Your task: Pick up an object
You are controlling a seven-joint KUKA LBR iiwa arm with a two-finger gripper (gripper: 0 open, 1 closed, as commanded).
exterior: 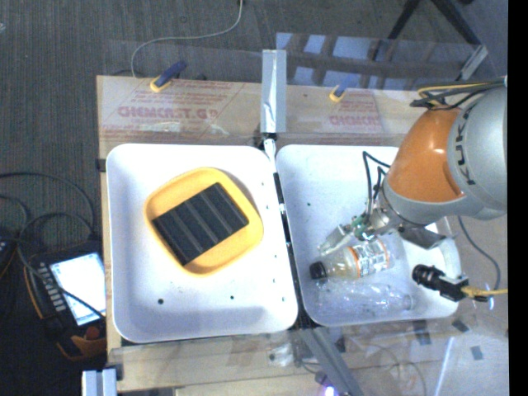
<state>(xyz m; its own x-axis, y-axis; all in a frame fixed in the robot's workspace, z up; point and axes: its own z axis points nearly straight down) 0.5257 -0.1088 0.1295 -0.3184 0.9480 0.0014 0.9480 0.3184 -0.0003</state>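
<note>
Hovering in the right bin (pixel 309 180): claw (pixel 369 225), finger state impossible to tell, just above a clear bottle (pixel 356 261) lying there. Sitting in the left bin (pixel 132 304): yellow dish (pixel 247 229).

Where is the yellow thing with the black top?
The yellow thing lies in the left bin, across the divider from the clear bottle.

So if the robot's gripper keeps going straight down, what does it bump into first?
Probably the clear plastic bottle lying in the right bin. The gripper sits just above it, though depth is hard to judge from this slanted view.
</note>
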